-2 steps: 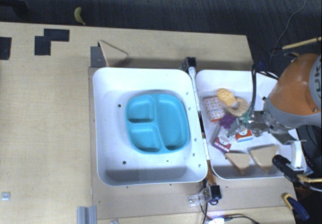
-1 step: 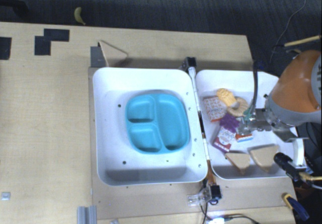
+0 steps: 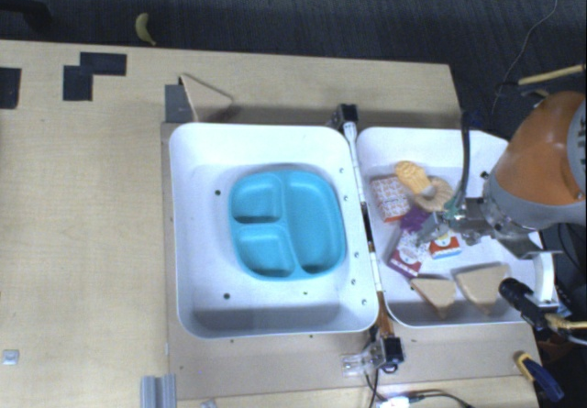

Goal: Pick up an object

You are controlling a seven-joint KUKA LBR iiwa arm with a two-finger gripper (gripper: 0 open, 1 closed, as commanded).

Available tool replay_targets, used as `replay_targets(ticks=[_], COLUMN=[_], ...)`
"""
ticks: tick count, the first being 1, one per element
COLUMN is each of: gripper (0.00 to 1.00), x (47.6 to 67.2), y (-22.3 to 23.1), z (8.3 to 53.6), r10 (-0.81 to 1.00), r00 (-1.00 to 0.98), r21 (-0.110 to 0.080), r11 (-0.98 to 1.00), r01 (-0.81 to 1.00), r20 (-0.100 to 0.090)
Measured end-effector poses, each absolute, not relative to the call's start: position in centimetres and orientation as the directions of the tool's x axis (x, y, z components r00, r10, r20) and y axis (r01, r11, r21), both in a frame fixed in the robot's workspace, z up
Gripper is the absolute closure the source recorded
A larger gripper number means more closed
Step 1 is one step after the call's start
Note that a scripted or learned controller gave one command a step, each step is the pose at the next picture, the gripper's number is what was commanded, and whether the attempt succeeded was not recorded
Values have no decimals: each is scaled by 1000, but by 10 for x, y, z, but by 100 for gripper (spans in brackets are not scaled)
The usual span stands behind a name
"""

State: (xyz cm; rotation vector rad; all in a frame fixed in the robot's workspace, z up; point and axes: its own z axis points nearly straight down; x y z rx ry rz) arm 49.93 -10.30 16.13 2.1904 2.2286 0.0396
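Nearest to me, along the bottom edge, cables and a small connector (image 3: pixel 390 353) sit on the wooden bench (image 3: pixel 83 241) just below the gap btw the two bins.

Next up, right bin (image 3: pixel 477 328): two tan bread-slice-like pieces, one at (image 3: pixel 435 291) and one at (image 3: pixel 481 284), lie side by side near its front wall. Just behind them a purple packet (image 3: pixel 407 255) and a red-and-white item (image 3: pixel 446 247), both close to the gripper (image 3: pixel 438 225). It's low over the bin's middle, coming in from the right on the grey arm w/ orange band (image 3: pixel 543 151). Fingers too small and cluttered to read from here; can't tell if they're apart or closed, and I see nothing clearly btw them.

Further back, a pink-and-white wafer-like packet (image 3: pixel 389 197) lies left of the gripper, near the bin divider, and a yellow-orange snack-shaped piece (image 3: pixel 413 177) sits behind it, touching or nearly so. Both are apart from the gripper tip.

Left bin (image 3: pixel 197 214) holds a blue 3-compartment tray (image 3: pixel 284 223), centred, flat.

Farthest: black tape marks (image 3: pixel 92 71) on the bench's rear left, and a small yellow banana-like thing (image 3: pixel 144 27) on the dark floor beyond.
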Motion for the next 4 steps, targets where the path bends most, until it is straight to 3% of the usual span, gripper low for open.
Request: replay_targets(ticks=[1, 2, 3, 4], gripper=[0, 100, 0, 100], x=[492, 493, 493, 495], y=[-86, -85, -84, -84], z=[97, 109, 108, 119], r10=[1000, 1000, 1000, 1000], r00=[-3, -6, -6, -10], r21=[12, 15, 14, 17], r11=[3, 6, 6, 10], r01=[1000, 1000, 1000, 1000], r20=[-1, 2, 2, 3])
